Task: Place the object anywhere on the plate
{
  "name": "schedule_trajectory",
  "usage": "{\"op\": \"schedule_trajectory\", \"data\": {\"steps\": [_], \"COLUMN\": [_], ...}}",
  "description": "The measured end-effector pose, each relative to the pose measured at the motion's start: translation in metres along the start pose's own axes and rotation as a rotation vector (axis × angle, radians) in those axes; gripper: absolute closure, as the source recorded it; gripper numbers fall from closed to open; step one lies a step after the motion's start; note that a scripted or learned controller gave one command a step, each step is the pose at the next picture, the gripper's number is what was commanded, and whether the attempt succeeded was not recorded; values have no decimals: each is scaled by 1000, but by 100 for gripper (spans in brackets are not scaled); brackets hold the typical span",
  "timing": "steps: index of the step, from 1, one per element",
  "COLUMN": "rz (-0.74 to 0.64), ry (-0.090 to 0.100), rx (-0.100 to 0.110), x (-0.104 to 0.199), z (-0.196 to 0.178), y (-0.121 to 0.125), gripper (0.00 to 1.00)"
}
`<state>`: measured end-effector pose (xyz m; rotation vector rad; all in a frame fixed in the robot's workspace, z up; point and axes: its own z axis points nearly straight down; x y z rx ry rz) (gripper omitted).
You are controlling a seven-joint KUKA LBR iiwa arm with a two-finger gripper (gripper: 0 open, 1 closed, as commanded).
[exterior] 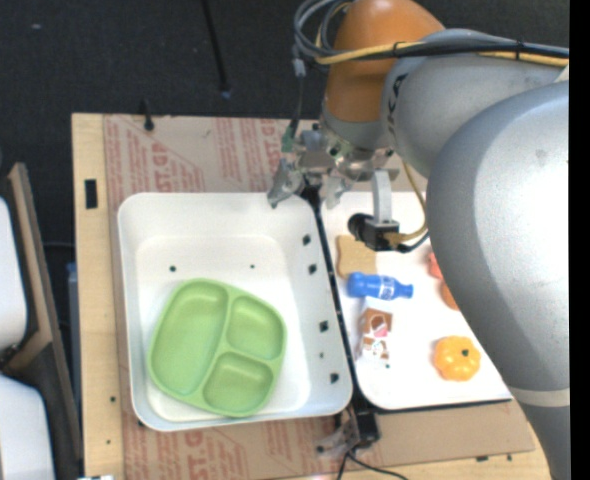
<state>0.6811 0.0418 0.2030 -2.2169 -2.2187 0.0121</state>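
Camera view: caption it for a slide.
Gripper hovers over the bins' divider; green plate left, blue bottle and orange toy right.

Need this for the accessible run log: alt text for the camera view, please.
A grey arm with an orange band reaches in from the right, its gripper above the bins' shared top edge. The left bin holds a green plate; the right bin holds a blue bottle, a small carton and an orange fruit.

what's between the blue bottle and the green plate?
Camera view: the wall where the two bins meet, then bare white floor of the left bin. No loose object lies between the blue bottle and the green plate.
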Motion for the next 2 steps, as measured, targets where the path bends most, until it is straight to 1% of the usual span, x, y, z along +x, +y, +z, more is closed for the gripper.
{"op": "schedule_trajectory", "data": {"steps": [2], "rz": [0], "ry": [0], "rx": [0], "x": [0], "z": [0], "y": [0], "gripper": [0]}}
